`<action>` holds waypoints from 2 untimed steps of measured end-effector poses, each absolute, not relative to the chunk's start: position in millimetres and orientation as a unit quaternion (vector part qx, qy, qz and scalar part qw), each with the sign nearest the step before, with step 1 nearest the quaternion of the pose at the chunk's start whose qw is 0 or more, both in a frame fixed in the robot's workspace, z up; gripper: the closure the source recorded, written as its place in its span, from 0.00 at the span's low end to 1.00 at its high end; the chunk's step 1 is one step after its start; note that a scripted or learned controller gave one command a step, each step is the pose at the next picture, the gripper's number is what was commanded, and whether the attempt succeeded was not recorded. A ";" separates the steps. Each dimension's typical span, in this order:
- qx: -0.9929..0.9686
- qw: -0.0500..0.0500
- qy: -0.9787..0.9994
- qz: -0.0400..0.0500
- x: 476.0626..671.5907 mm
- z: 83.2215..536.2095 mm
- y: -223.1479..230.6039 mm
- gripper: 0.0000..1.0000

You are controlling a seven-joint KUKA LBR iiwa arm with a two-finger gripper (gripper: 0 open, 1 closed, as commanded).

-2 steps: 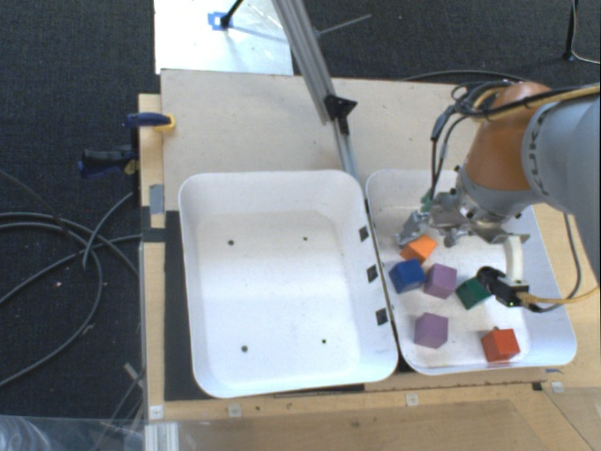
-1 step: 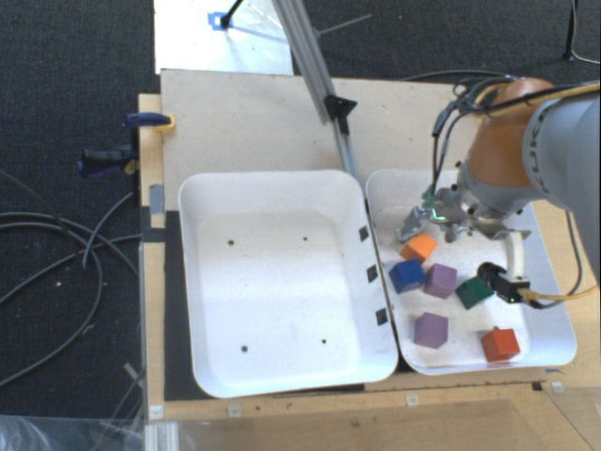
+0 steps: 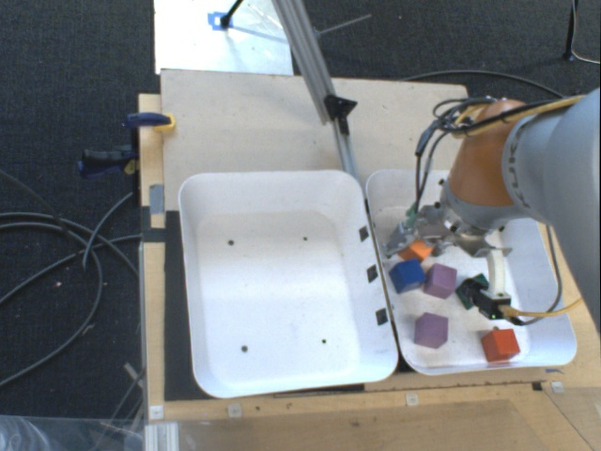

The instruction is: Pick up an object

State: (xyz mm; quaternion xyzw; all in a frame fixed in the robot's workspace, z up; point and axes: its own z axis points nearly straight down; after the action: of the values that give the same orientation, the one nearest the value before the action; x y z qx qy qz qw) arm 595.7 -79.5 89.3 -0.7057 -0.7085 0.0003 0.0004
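Dark carpet strewn with cables surrounds the pale wooden bench [image 3: 282,120] and its 2 white bins. Down in the right bin [image 3: 554,346], the gripper [image 3: 420,242] hovers over a small orange block [image 3: 418,249]; wrist hides the grip, so cannot tell. Blue cube [image 3: 406,275] sits just beside.

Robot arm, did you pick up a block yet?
Not yet, it seems. Done: the gripper has reached down into the right bin, right over the orange block. In hand: nothing visibly lifted. Left: grasping and raising a block; the blue block, two purple blocks and red block lie there.
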 end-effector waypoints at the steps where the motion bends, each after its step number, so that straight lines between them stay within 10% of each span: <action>1: -0.706 -0.001 -0.708 -0.001 597.1 101.4 -80.2 1.00; 2: -0.707 0.000 -0.707 0.000 576.0 122.1 -100.9 1.00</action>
State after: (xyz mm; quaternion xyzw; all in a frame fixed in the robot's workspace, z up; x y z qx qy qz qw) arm 576.0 -100.9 122.1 -0.7073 -0.7069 0.0001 -0.0001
